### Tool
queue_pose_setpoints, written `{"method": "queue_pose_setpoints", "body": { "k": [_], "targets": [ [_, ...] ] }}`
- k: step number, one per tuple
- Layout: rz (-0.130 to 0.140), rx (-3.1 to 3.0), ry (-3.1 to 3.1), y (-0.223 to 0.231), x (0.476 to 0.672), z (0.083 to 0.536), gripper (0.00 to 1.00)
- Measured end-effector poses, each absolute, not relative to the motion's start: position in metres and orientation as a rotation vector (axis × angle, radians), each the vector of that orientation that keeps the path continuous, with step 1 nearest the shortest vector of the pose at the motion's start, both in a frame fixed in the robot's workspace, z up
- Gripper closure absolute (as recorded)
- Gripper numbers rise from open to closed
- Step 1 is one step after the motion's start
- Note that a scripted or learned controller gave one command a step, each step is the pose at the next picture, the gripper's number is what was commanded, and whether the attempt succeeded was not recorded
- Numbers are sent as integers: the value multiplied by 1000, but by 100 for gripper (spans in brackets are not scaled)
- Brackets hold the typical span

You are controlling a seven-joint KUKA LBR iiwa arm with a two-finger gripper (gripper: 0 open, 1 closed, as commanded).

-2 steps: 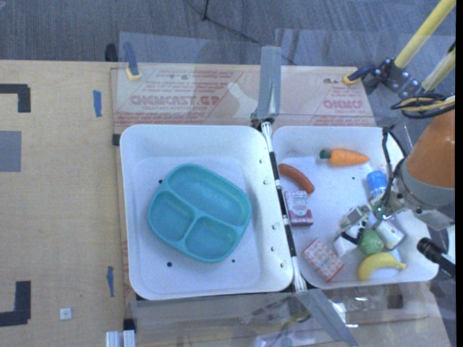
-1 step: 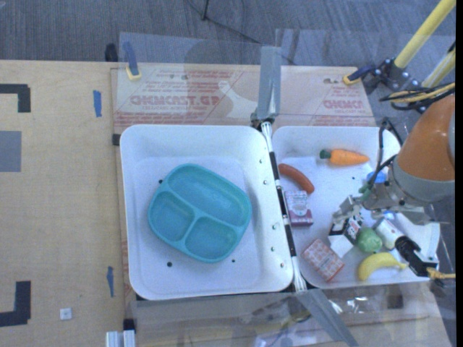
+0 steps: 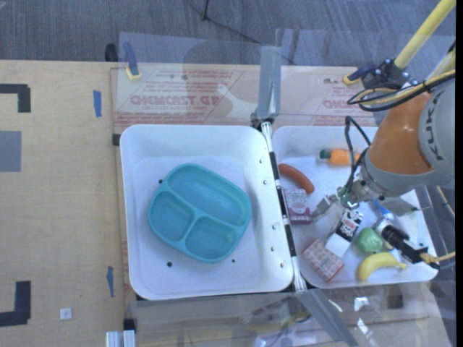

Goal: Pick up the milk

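Since the small white-and-black milk carton [image 3: 348,226] beside the green fruit [image 3: 369,240] looks light and crushable, pinch its flat sides gently; I cannot tell the gripper [image 3: 346,202] state.

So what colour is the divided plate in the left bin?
Teal blue-green all over, seen plainly in the camera view: the divided plate lies in the left bin.

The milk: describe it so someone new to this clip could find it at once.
Go to the right bin, where the gripper hangs. Just below the gripper lies the milk, a small white carton with a black-and-white printed end. It sits between the red-checked box and the green ball; no neighbour is white.
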State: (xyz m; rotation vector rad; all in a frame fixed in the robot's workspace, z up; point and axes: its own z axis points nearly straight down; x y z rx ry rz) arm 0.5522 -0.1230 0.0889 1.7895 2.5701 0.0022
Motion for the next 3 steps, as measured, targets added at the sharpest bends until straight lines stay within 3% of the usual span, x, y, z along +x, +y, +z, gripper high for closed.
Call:
{"method": "queue_pose_setpoints", "body": {
  "k": [1,2,3],
  "targets": [
    [1,1611,2694,-88,554,185,0],
    [7,1417,2791,-135,528,89,0],
    [2,1298,2855,-173,564,91,0]
  ]
}}
